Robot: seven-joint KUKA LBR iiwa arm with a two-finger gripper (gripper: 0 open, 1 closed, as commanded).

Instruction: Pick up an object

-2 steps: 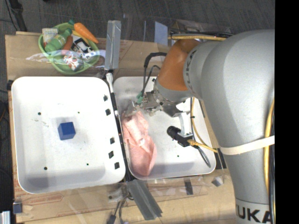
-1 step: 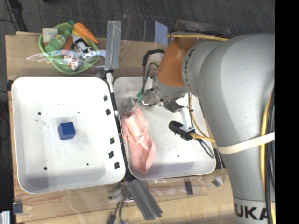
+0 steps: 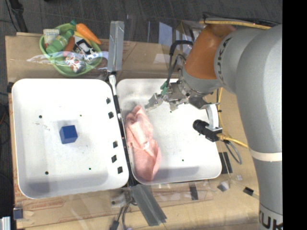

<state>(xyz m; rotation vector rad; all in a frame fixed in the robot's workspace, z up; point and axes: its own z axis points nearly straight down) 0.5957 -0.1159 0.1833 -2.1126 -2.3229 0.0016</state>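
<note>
A pink, soft, crumpled object (image 3: 142,143) lies along the left side of the right bin (image 3: 192,152), stretching from its middle to its front wall. A blue cube (image 3: 68,133) sits in the left bin (image 3: 43,104). My gripper (image 3: 163,101) hangs over the back part of the right bin, just above and to the right of the pink object's top end. Its fingers (image 3: 153,101) stand open with nothing between them.
A green bowl (image 3: 57,66) full of toy food, including an orange carrot (image 3: 86,31), stands behind the left bin. A black cable plug (image 3: 205,128) hangs from the wrist over the right bin. The arm's grey body covers the bench's right side.
</note>
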